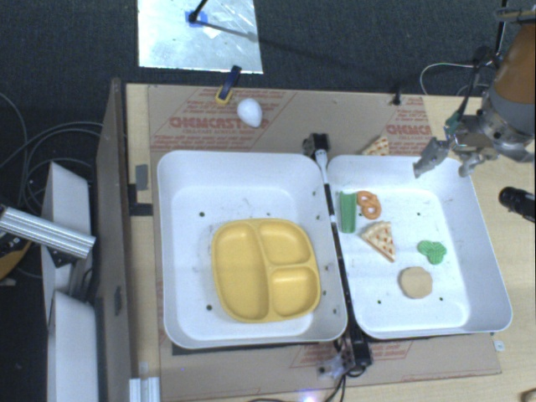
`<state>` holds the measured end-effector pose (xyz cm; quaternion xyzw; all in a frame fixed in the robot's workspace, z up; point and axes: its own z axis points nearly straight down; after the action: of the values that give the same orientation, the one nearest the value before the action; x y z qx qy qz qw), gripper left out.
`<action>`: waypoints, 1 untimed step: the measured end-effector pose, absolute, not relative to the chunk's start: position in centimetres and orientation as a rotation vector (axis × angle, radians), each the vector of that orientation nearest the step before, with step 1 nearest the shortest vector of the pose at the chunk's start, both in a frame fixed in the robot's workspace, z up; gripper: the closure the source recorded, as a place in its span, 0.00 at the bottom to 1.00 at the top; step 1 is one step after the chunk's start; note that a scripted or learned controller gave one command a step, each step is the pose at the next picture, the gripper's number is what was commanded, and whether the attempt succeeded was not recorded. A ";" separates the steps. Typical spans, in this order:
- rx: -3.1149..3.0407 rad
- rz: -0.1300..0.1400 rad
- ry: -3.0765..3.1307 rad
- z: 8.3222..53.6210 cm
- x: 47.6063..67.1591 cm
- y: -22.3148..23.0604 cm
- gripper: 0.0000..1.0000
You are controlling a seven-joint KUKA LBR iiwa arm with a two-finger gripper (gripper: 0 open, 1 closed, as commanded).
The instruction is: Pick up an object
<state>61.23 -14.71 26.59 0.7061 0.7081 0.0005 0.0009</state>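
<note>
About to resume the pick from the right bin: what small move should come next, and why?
Probably bring the end effector down and toward the pretzel, the nearest item. The end effector hangs open over the right bin's upper right rim with nothing between its fingers, apart from all the food pieces.

Tray (266,271) in left bin (180,191) (food pieces (381,241) in right bin (477,249)).
</note>
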 end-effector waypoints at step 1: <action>2.216 -0.002 2.234 18.6 60.6 -9.3 0.00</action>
<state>60.65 -9.32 18.59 0.7042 0.7100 -0.0005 -0.0023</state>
